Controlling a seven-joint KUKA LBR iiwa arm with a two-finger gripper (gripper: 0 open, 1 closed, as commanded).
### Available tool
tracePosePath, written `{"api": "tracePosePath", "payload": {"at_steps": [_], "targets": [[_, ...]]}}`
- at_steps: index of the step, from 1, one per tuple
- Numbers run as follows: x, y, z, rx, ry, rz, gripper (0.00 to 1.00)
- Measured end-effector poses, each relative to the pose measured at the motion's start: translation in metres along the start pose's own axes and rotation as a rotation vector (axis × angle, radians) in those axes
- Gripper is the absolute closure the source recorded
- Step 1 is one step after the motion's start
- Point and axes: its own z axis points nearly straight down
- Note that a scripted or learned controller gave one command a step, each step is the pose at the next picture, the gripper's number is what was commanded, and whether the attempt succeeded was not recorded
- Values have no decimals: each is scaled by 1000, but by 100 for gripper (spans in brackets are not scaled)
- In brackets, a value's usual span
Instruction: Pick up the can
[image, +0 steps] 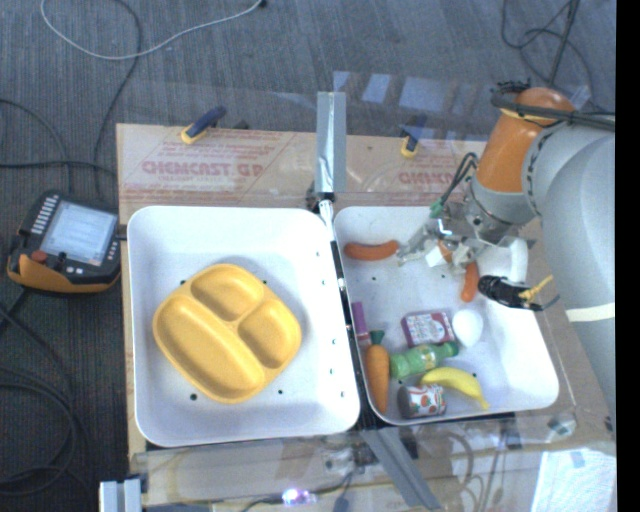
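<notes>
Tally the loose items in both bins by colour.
Yellow: 2, divided tray, banana
Orange: 3, sausage, carrot, small carrot
Red: 2, can, packet
Green: 1, bottle
White: 1, egg
Total: 9

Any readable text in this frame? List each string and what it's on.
"CHEMCAST G P", roughly, in faint red print on the clear protective sheet over the brown board; the last letters are uncertain.
A second red print on the same board near the right clamp: too blurred to read.
Dark red label of the small packet: unreadable.
Small red-and-white can: label unreadable.
Orange handheld pendant's screen: unreadable.
</notes>
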Motion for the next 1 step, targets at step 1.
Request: {"api": "tracePosePath", "payload": {"at_steps": [1], "targets": [[-3, 1, 0, 2, 3, 18, 0]]}}
